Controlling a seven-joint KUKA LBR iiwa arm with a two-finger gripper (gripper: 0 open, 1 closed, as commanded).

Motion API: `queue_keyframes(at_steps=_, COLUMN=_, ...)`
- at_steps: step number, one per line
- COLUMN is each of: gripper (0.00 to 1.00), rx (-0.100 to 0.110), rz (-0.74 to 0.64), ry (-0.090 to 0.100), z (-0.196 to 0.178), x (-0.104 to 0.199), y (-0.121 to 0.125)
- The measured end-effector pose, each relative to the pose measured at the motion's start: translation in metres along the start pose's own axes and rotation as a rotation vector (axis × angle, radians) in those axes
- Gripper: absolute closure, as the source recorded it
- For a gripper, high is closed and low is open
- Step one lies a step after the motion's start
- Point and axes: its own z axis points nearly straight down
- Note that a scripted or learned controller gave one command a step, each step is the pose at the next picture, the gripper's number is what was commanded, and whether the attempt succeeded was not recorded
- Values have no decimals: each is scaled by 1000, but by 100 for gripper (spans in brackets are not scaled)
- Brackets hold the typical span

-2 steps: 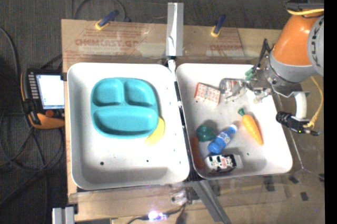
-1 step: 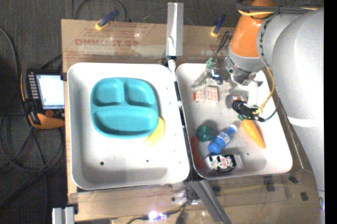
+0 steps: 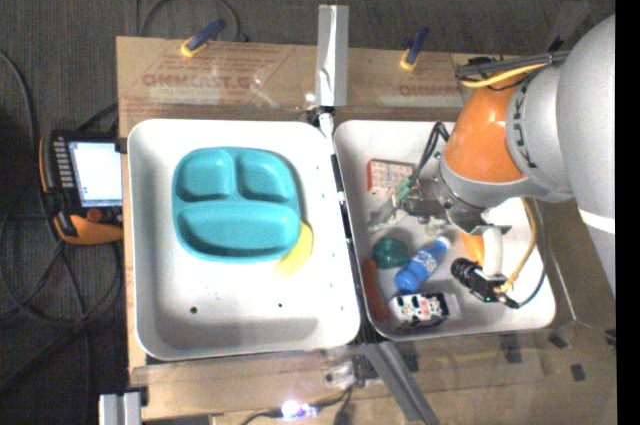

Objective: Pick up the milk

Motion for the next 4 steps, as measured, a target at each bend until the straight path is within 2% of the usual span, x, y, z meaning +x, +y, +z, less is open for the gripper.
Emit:
queue_keyframes(at_steps=1, gripper=0, rx=-1, rz=57, ry=-1, z=1, x=-27, y=54)
queue_keyframes(at_steps=2, gripper=0, rx=12, rz=5, ry=-3, z=2, x=8, y=90)
queue_keyframes(at_steps=3, gripper=100, rx=19, rz=4, ry=-7, z=-8, x=7, y=89)
queue_keyframes(at_steps=4, gripper=0, rx=16, rz=4, ry=-7, z=-7, x=7, y=90)
